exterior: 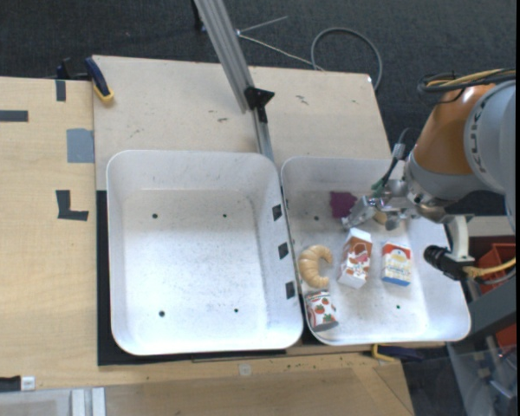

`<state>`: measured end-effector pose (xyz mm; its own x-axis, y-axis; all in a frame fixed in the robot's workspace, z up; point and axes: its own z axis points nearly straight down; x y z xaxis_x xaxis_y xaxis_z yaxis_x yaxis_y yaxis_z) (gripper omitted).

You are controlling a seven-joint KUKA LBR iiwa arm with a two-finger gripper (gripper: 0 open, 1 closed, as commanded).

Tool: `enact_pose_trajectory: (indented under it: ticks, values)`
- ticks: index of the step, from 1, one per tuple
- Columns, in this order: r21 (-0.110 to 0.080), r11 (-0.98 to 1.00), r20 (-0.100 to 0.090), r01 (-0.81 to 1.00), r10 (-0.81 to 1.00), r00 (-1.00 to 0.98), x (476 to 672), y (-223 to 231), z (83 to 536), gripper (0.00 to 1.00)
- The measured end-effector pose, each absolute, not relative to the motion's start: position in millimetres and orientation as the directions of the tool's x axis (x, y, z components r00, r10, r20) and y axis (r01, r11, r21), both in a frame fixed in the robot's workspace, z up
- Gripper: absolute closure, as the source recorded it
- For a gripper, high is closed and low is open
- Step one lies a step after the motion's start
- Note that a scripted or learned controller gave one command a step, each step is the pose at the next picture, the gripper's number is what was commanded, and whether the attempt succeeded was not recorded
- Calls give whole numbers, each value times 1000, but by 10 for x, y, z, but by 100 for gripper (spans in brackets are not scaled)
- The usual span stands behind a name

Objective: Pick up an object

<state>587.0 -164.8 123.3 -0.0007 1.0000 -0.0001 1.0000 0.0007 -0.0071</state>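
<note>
From my remote seat, I see an evenly lit scene, bright but soft, as if from overhead room light. The two white bins (pixel 195 250) are the brightest areas and nearly wash out, with mild glare on their rims. Shadows are faint; a thin dark one lies under the left bin's near edge. The wooden surface (pixel 35 189) looks warm and flat. The picture is slightly soft and grainy throughout, and the gripper (pixel 377 208) is blurred, its detail hard to read.
</note>
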Motion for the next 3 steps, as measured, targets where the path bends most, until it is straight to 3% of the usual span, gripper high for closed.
enact_pose_trajectory:
  ticks: [1, 2, 3]
  values:
    - [-1, 1, -1, 1000, 1000, -1, 5869, -1644, 879, 0]
    - [-2, 3, 0, 1000, 1000, -3, 5870, -1632, 984, 100]
    - [3, 2, 0, 1000, 1000, -2, 5821, -1540, 1504, 100]
